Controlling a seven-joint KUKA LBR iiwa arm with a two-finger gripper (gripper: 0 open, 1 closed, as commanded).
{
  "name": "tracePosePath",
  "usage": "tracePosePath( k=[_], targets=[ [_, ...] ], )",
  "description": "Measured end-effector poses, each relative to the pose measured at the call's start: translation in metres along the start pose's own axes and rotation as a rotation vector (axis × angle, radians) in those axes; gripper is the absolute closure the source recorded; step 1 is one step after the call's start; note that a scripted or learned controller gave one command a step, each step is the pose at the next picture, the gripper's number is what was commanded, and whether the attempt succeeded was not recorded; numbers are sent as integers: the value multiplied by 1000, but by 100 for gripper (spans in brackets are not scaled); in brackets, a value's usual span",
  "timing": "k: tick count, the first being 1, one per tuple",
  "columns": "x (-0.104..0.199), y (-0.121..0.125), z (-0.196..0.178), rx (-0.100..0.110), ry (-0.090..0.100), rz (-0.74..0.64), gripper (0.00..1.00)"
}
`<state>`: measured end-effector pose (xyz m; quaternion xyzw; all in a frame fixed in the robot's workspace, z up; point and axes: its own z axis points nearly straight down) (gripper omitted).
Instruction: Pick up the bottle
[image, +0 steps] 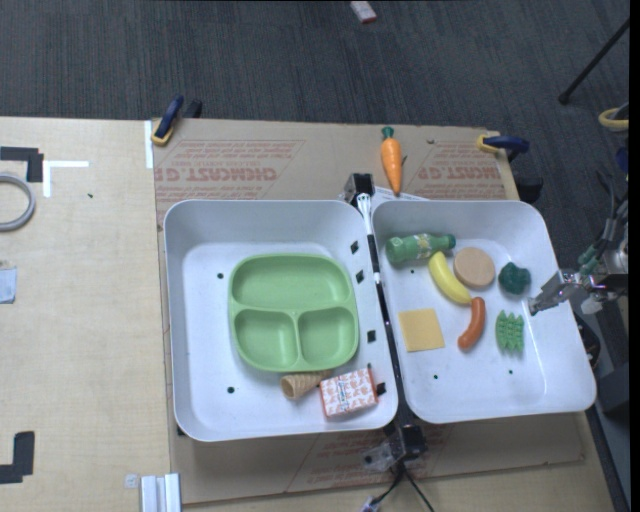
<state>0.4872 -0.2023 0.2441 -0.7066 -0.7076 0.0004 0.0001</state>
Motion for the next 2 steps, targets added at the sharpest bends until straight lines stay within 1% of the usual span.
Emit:
tracePosePath(
  k=[1,2],
  targets=[
    [0,1,-9,-1,-1,-2,100],
    [112,-10,-17,1,0,-153,100]
  ],
)
